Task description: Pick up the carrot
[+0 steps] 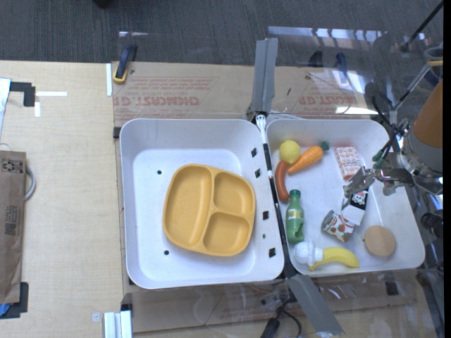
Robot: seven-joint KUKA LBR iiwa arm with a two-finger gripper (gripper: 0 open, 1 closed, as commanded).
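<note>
Right bin (331, 129): carrot (307, 158) lies left of the gripper (361, 180), apart; its closure unclear.

carrot (306, 159): orange, green top | lemon (289, 151): yellow | sausage (282, 181): red-orange | bottle (294, 217): green, yellow label | banana (337, 258): yellow | egg (380, 242): tan | plate (209, 209): mustard yellow | bins (141, 189): white
</note>
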